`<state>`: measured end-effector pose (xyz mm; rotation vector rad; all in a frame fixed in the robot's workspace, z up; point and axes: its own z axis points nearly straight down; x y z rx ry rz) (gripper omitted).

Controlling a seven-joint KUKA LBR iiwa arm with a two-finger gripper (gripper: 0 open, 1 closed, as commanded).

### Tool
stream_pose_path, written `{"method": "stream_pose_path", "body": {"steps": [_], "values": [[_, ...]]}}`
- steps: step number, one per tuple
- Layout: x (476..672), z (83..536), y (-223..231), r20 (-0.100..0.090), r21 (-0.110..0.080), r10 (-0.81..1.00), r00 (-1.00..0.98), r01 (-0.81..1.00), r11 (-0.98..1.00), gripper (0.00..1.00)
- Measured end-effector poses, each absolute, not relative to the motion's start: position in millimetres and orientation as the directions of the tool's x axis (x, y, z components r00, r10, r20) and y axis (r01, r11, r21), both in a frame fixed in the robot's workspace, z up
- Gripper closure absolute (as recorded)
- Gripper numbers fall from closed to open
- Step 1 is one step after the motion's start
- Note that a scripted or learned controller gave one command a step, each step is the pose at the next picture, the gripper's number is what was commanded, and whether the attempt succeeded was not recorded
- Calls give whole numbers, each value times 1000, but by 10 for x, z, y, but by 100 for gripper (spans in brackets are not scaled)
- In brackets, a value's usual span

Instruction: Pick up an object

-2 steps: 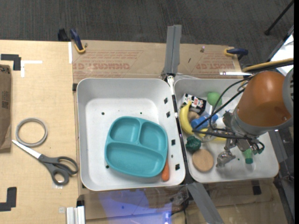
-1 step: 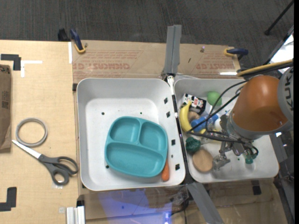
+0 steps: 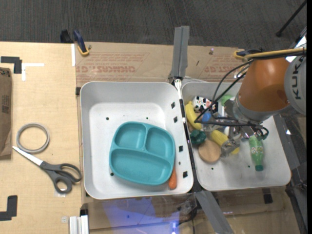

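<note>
- I get bright, even light from overhead; the two white bins (image 3: pixel 92 130) come through nearly washed out.
- Left of the claw (image 3: pixel 233 143), the teal tray (image 3: pixel 143 153) throws only a soft, thin shadow.
- A blue-violet glow (image 3: pixel 131 217) spills along the bottom edge, below and left of the claw.
- Focus is fair; the cluttered items by the claw look slightly smeared.

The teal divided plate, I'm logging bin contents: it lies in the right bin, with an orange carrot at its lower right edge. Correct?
Not quite. The camera view shows the teal divided plate in the left bin, not the right. The orange carrot does lie at its lower right edge.
</note>
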<state>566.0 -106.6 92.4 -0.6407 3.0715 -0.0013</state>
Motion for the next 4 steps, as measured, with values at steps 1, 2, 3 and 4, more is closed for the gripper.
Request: {"method": "stream_pose_path", "body": {"steps": [1,2,3,4], "values": [[5678,1030,-1055,-8,-5,-403,-915,-403,915,100],[5172,2453,-822,-5,-1,-448,-894,-448,894,100],[5227,2491,-1766,-4,-2,-404,-915,-404,915,100],[5352,923,-1978,-3,-1,-524,-851,-524,851,100]]}}
